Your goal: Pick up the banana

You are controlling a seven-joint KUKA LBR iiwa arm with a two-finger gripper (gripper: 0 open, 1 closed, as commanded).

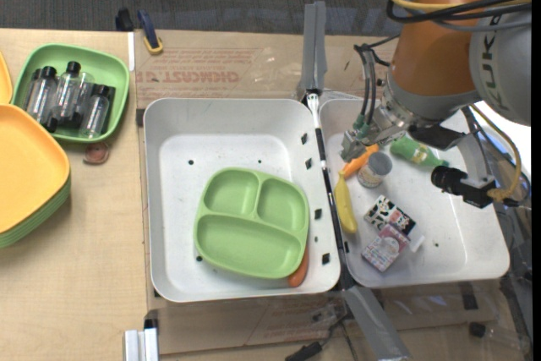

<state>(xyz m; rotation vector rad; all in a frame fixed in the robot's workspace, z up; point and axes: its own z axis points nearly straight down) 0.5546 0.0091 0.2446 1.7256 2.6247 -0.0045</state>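
**Hidden, cropped and unclear**

The arm [439, 30] covers the far part of the right bin [473, 262], and its fingertips are lost in clutter. The stacked orange plates [30, 173] run off the left edge. An orange item [297, 273] is mostly tucked under the green divided plate [252, 221]. Print on the small packets [389, 216] is too small to read. The small vials [68, 97] are blurred.

Bright, even overhead light; shadows soft and faint. White glare blows out the right bin [473, 254] far-right rim beside the arm [444, 34]. Focus slightly soft throughout.
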